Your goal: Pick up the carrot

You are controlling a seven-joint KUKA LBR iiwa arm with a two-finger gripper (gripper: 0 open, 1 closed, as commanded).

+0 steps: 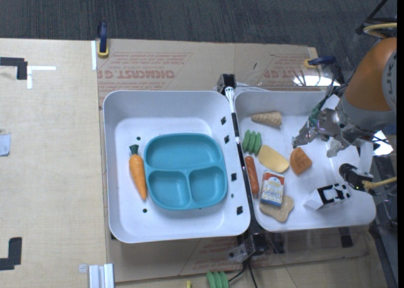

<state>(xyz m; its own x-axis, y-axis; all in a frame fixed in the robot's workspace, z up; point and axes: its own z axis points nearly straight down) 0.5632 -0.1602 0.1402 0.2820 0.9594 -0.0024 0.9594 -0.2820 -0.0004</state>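
Bench contents, L to R:

1. Left white bin (pixel 113 173), shallow, on cardboard sheet (pixel 164 69).
 - Carrot (pixel 137 173): orange w/ green top, lying lengthwise on bin floor, green end toward far side. Sits just beside L edge of blue tray, in gap btwn tray and bin's L wall. Nothing gripping it; well apart from arm.
 - Blue divided tray (pixel 187 170): three compartments (one long at far side, two smaller at near side), approx. centre of bin.

2. Right white bin (pixel 353 214), abutting the left one.
 - Green pea pods (pixel 252 141), near dividing wall.
 - Hot dog/sausage (pixel 252 174), reddish, along dividing wall, just below the pods.
 - Ice-cream cone (pixel 267 118), tan, far side of bin.
 - Yellow wedge, cheese-like (pixel 273 158), mid bin.
 - Small carton (pixel 273 191) w/ printed label, resting on a bread slice (pixel 281 209).
 - Orange-brown food piece (pixel 300 161), exact type unclear.
 - White block w/ black marks (pixel 329 196), near R side.

3. Gripper (pixel 307 136): over R bin, tips just above the orange-brown piece. Finger state: cannot tell. Grey arm w/ orange band (pixel 372 78) enters from R.
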